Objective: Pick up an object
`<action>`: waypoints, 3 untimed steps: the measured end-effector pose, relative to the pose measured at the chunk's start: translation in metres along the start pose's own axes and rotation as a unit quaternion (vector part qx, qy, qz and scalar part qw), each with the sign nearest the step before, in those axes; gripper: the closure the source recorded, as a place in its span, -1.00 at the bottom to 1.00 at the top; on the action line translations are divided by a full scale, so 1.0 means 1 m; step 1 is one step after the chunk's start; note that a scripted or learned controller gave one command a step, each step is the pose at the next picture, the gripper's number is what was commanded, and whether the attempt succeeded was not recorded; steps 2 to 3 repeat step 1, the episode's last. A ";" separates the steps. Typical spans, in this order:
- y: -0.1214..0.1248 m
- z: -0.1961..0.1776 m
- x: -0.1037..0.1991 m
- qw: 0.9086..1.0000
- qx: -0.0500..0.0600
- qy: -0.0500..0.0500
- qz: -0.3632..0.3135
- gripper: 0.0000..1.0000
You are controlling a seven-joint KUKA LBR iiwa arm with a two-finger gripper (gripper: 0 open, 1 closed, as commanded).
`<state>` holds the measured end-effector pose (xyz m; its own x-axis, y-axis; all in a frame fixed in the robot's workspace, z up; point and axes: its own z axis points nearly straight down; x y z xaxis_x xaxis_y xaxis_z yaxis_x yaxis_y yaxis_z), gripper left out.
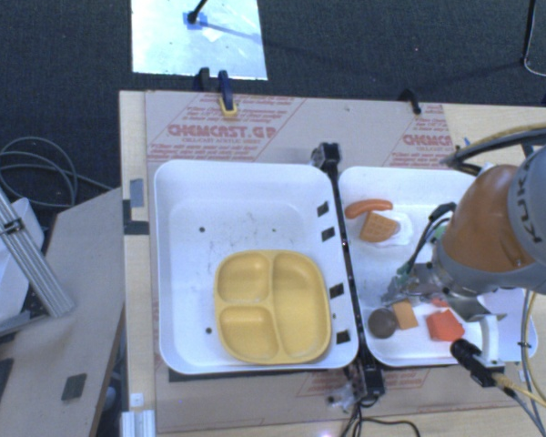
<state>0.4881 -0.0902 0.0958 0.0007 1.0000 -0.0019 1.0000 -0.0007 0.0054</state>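
The right bin (364,182) holds several small items. An orange sausage (369,208) lies near its far edge, with a tan wedge (378,228) on a white piece (399,230) just below it. Near the front edge sit a brown round piece (382,322), a tan block (405,315) and a red block (443,325). My gripper (403,287) reaches in from the right and hovers low, just behind the tan block and the brown round piece. The grey and orange arm (491,230) hides the right part of this bin.
The left bin (177,244) holds a yellow divided plate (273,305) at its front right. A black divider with clips (338,244) runs between the bins. Cardboard (282,126) lines the bench behind them.
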 end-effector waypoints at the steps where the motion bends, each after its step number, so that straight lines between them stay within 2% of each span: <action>1: 0.043 -0.094 0.064 1.000 -0.004 0.002 -0.006 1.00; 3: 0.043 -0.094 0.064 1.000 -0.004 0.002 -0.006 1.00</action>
